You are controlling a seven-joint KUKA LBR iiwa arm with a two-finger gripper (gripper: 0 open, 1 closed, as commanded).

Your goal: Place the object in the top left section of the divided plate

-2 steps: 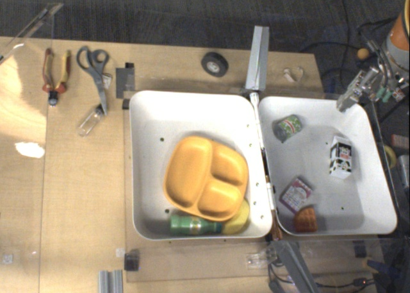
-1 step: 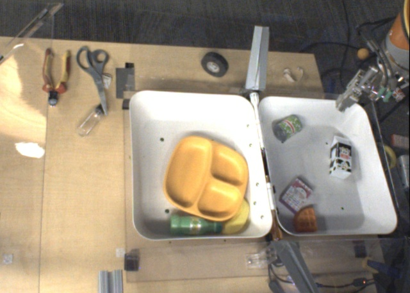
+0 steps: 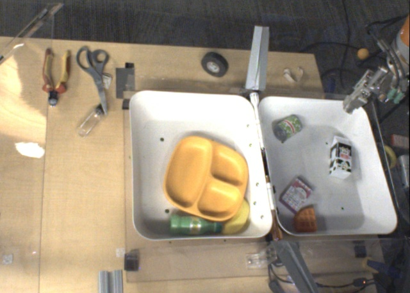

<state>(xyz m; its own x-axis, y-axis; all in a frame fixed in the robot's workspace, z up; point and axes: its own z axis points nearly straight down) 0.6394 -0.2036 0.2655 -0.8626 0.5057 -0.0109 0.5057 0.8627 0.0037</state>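
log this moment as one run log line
phase: pre-grasp | gripper: over right bin top-right corner | divided plate: left bin, bare | held: nothing seen

Grey-handled scissors point(image 3: 96, 74) and red-handled pliers point(image 3: 54, 72) lie near each other on the wooden bench point(image 3: 64, 208). A black tape roll point(image 3: 214, 64) sits behind the bins

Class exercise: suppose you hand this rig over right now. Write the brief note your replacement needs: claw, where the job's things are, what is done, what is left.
Claw: at the top right corner of the right white bin, carrying nothing; finger state unclear.
Yellow divided plastic plate: tilted in the left white bin, lying over a green bottle and a yellow fruit-like item; all its sections bare.
Right bin holds a green can, a white carton, a pink packet and an orange block.
Done: nothing placed.
Left: grasp an object, put it in the plate's top left section.
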